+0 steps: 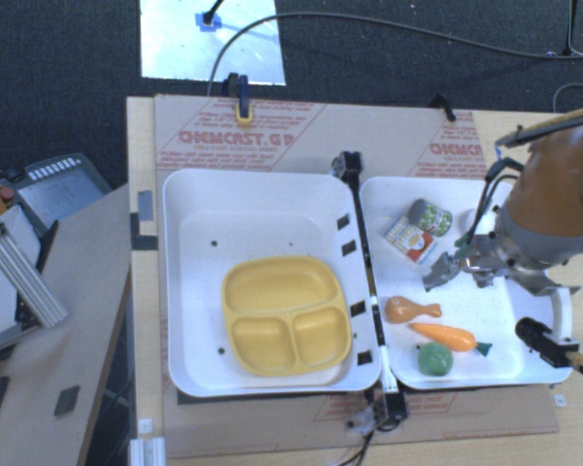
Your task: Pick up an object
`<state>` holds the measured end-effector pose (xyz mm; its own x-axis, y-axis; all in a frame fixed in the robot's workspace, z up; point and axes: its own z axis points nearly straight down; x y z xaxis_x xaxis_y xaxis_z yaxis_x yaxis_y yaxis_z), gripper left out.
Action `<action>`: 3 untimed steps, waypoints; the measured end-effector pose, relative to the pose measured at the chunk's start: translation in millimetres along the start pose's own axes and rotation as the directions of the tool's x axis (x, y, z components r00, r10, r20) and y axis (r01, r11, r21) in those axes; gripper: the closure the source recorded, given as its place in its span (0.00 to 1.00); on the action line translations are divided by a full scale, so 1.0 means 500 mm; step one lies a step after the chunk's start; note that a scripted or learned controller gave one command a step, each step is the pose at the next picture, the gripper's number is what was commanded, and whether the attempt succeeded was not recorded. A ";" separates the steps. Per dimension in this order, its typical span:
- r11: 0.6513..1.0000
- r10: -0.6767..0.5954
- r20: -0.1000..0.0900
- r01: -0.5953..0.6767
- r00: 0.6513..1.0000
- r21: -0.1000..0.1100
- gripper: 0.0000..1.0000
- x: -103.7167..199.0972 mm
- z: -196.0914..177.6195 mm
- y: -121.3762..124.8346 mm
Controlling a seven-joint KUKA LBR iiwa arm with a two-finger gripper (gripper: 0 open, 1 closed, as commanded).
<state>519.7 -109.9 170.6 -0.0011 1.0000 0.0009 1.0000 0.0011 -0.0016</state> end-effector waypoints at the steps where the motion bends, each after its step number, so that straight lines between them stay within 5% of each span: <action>1: 1.000 0.001 0.000 -0.001 1.000 0.002 0.00 -0.011 0.094 -0.014; 2: 1.000 -0.001 0.001 0.001 1.000 -0.004 1.00 -0.012 0.068 -0.010; 3: 1.000 -0.002 0.002 0.002 1.000 -0.007 1.00 -0.012 -0.019 -0.012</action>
<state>513.8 -115.7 179.9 -0.0033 1.0000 -0.0012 1.0000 0.0033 0.0057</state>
